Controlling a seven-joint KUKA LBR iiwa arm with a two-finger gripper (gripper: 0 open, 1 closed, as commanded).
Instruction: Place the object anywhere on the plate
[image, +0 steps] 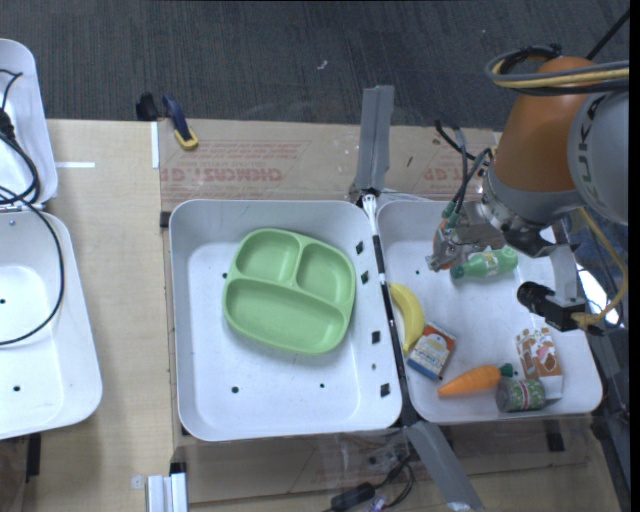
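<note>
Hand: the hand (452, 250) hangs low over the right bin (585, 395), in its upper middle, under the grey and orange arm (545, 130) that comes in from 3 o'clock.
Hand opening: cannot be made out; the dark metal parts blur together from this angle.
Hand contact: a green bottle (487, 264) lies on its side just at 3 o'clock of the hand, touching or almost touching it; whether it sits inside the grasp I cannot tell.
Green bottle: pale green with a lighter label, lying flat on the bin floor, long axis running from 9 to 3 o'clock.
Banana (406, 311): at 7 o'clock from the hand, near it, curved along the left wall of the right bin.
Small carton (431, 352): at 6 o'clock from the hand, just beside the banana's lower end, red and white print.
Carrot (469, 380): at 5 o'clock of the carton, orange, its green top pointing toward 3 o'clock.
Can (521, 393): touching the carrot's green end, lying on its side.
Snack box (538, 350): just at 12 o'clock of the can, by the right wall.
Plate (290, 290): green, three compartments, in the left bin (200, 390), well apart from the hand at 9 o'clock.
Desk (110, 200): tan board under both bins.
</note>
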